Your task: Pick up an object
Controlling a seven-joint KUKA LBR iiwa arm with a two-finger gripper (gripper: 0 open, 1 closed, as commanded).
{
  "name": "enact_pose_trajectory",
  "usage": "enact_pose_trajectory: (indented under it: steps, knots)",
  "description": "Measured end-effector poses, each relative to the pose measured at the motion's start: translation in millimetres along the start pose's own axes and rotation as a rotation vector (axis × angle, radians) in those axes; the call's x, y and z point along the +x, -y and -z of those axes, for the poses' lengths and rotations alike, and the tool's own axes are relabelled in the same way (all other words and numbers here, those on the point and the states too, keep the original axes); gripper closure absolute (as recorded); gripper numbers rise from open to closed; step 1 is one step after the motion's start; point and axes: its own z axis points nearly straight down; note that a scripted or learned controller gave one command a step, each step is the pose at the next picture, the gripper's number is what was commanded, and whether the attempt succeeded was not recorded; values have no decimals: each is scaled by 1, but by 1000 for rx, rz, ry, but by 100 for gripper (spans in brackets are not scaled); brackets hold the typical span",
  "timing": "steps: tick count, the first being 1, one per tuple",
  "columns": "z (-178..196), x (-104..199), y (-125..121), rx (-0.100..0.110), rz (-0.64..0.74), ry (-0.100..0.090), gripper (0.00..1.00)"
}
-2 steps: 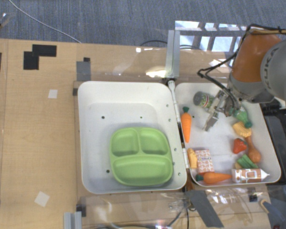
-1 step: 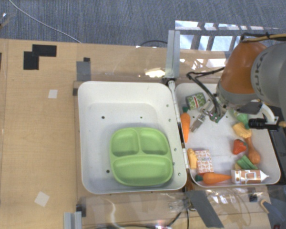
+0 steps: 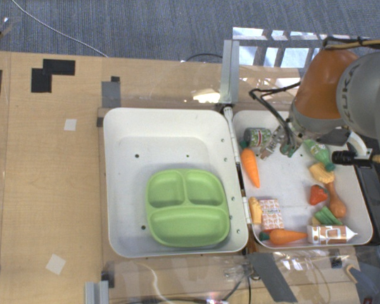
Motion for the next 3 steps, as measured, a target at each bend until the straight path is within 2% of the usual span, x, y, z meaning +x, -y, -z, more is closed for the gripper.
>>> enact_pose_trajectory:
  steps: [1, 2, 3]
  knots:
    - [120, 26, -45, -2, -125, -9, 100]
    - [126, 25, -43, 2, -121, -10, 100]
    - [138, 24, -45, -2, -112, -3, 100]
